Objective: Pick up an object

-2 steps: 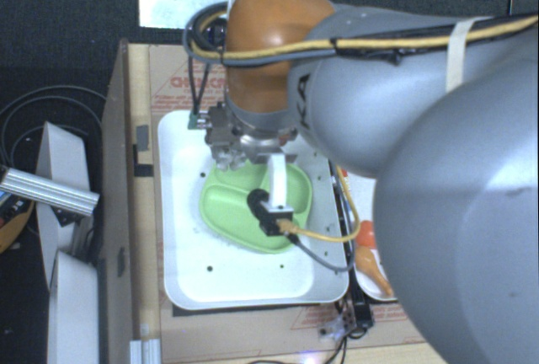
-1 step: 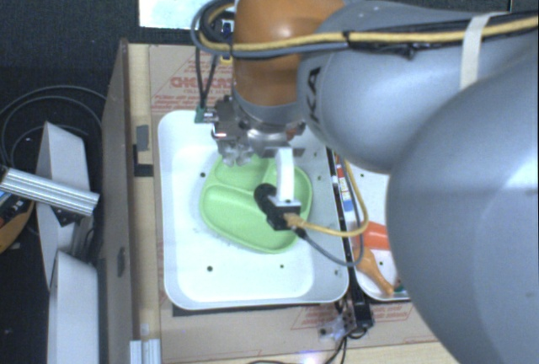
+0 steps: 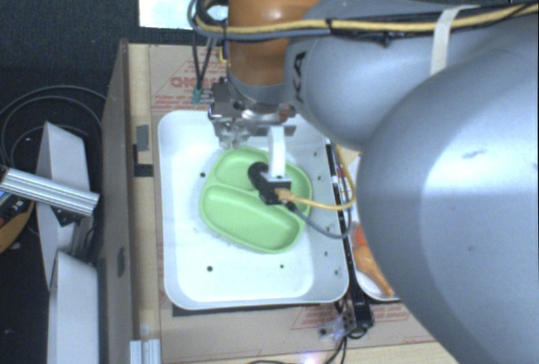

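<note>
Pale green shallow plastic dish (image 3: 244,219), oval-ish with a ridge dividing it in two, is lying in the left white plastic bin (image 3: 181,211), towards the bin's far half, nothing else showing beside it

Grey arm's gripper (image 3: 238,135) is hanging right over the dish's far rim, looking very close to it or touching, contact not clear from this angle. Cannot tell how far open the gripper is or whether it is gripping anything: the wrist is covering the tips from above

Handling, as a guess: dish is looking light, stiff, thin-walled, smooth and a bit slippery, not fragile. Lying flat, so too wide to span across; best hold is probably pinching the raised outer rim, or the centre ridge. Being light and glossy, it is likely tipping or sliding out if pinched off-centre

Hard to make out: dish's far edge is sitting under the gripper, its right side partly covered by robot parts. The arm is blocking most of the right white bin (image 3: 370,290); an orange object (image 3: 369,257) is peeking out there, shape unclear
</note>
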`<state>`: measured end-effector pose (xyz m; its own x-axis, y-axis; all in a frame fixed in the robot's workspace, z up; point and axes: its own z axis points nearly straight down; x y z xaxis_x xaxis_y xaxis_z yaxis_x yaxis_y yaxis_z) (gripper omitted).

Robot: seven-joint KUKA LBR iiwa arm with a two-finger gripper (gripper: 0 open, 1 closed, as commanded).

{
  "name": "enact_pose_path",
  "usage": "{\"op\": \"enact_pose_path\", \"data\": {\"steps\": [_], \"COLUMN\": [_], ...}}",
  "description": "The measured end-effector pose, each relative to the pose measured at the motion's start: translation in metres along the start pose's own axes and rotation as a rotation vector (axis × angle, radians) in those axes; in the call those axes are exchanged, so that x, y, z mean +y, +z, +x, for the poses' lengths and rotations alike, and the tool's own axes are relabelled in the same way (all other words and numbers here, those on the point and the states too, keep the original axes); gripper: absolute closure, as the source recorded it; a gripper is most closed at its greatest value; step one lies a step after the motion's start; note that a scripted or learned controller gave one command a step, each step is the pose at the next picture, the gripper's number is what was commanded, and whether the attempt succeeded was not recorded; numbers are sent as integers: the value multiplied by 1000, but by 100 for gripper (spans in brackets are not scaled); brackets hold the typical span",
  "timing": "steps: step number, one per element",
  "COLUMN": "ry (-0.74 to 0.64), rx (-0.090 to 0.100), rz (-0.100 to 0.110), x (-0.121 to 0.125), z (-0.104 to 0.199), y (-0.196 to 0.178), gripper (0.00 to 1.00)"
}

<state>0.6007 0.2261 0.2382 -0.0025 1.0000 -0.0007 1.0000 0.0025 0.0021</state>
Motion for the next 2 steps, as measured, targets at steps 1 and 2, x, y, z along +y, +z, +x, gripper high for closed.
{"op": "enact_pose_path", "data": {"steps": [1,2], "ry": [-3,6], "rx": [0,-4], "rz": [1,12], "x": [-1,17], "z": [1,-48], "y": [-1,124], "gripper": [0,0]}}
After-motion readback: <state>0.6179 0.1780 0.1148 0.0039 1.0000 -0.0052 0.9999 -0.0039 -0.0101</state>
